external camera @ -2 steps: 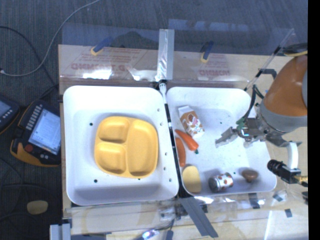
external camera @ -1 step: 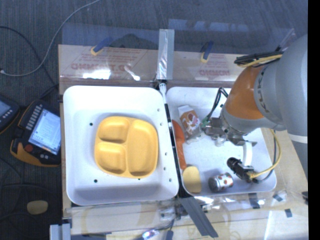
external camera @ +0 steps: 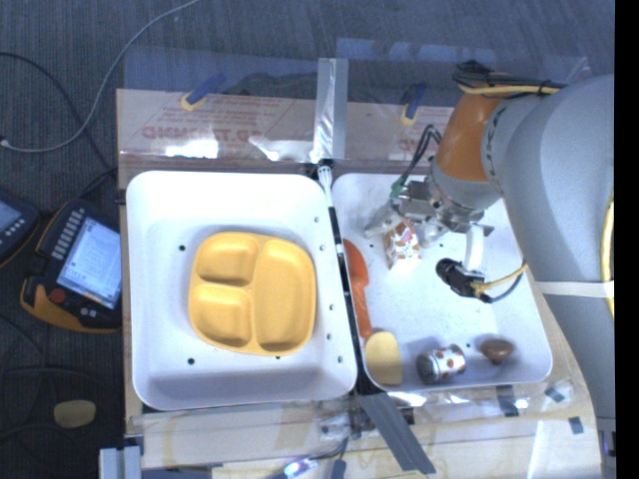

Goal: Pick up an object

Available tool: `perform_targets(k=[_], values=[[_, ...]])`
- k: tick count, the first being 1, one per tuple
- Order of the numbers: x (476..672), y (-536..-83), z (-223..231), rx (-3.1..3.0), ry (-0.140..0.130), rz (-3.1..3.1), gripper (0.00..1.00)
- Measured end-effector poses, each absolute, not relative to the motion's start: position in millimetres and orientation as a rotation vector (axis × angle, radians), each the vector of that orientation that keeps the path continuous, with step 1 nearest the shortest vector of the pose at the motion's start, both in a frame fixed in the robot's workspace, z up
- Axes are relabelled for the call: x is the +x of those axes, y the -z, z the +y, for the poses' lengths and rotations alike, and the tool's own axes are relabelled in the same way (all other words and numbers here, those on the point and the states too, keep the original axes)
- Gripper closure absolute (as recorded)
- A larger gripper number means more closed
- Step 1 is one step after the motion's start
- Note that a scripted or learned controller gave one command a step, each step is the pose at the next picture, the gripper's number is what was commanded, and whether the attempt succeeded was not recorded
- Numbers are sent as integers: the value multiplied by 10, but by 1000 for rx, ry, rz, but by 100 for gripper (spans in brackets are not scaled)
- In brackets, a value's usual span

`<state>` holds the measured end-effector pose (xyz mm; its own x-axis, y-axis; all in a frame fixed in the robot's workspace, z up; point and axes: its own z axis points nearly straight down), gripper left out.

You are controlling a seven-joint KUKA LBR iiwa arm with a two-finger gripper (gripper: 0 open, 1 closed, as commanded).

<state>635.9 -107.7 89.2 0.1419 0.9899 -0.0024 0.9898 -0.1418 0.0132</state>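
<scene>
A yellow tray [external camera: 252, 291] lies in the left bin [external camera: 150, 208]. In the right bin [external camera: 524, 332], a carrot [external camera: 356, 285] sits at nine o'clock, a can [external camera: 441, 362] at six. The gripper [external camera: 407, 230] at eleven pinches a small red-and-white packet [external camera: 402, 241].

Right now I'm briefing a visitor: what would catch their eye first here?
The yellow divided tray filling the left bin. Then the grey arm's orange band over the right bin, its hand down by a small red-and-white object. An orange carrot-like piece lies along that bin's left wall.
</scene>
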Motion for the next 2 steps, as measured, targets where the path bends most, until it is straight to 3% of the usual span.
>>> perform_targets(k=[1,2], values=[[6359,-966,-1080,2363,-2,2054,100],[6056,-2033,-938,2050,9,2382,100]])
